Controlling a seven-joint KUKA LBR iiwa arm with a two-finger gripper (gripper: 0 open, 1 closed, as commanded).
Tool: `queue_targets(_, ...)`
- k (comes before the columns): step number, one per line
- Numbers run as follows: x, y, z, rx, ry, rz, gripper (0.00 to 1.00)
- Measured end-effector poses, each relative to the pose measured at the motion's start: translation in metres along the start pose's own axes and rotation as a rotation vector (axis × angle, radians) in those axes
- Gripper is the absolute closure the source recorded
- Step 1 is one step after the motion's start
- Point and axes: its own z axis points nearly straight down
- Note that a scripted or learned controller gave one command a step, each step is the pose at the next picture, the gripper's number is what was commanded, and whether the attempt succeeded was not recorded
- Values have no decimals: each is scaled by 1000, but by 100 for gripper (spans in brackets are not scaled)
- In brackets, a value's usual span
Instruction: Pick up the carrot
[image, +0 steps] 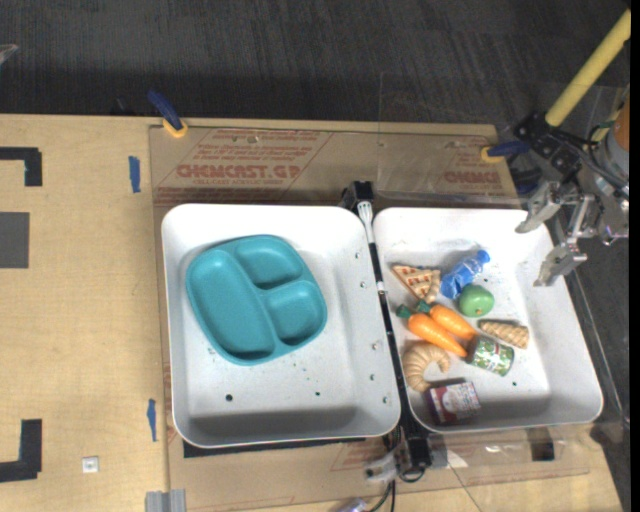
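Note:
The carrot (440, 328) is orange with a green top at its left end. It lies in the middle of the right bin (570, 385), between a slice of pizza (415, 281) and a croissant (425, 360). My gripper (545, 243) hangs over the bin's upper right corner, up and to the right of the carrot and well apart from it. Its two metal fingers (553, 266) stand apart with nothing between them, so it is open.
Around the carrot lie a green apple (476, 299), a blue wrapper (465, 270), a bread piece (503, 332), a green can (490, 355) and a dark red jar (453, 401). The left bin (200, 405) holds a teal divided plate (255, 296).

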Motion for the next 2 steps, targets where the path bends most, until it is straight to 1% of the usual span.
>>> queue_targets(1, 28, 73, 72, -5, 5, -143, 0)
queue_targets(2, 69, 96, 140, 0, -9, -99, 0)
